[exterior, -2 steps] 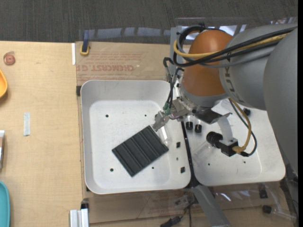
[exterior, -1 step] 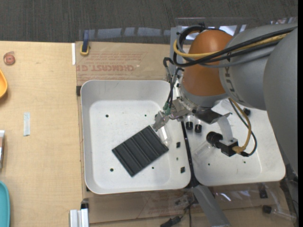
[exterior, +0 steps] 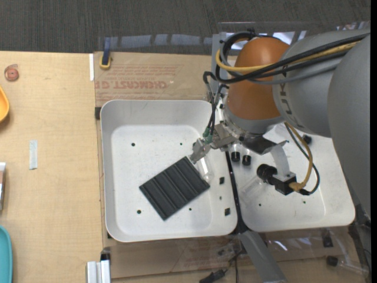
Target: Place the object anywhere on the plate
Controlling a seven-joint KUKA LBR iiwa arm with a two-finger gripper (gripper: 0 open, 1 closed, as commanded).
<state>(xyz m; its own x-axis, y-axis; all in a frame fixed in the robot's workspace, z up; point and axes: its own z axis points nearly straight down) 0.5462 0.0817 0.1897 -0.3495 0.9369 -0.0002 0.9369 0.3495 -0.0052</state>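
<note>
A dark ribbed rectangular plate (exterior: pixel 174 187) lies tilted in the left white bin (exterior: pixel 118 152), toward its right half. My gripper (exterior: pixel 198 152) hangs from the orange-banded wrist just above the plate's upper right corner, pointing down and left. A pale, see-through bit (exterior: pixel 204 167) shows right below the gripper tip at the plate's corner; I cannot tell whether it is a held object. The arm's big grey body covers much of the right bin.
The right white bin (exterior: pixel 312 211) holds a few small black pieces (exterior: pixel 240 157) near its left wall. A cardboard sheet (exterior: pixel 153 78) lies behind the bins. The wooden bench (exterior: pixel 53 158) stretches to the left, with a small strip (exterior: pixel 33 155) on it.
</note>
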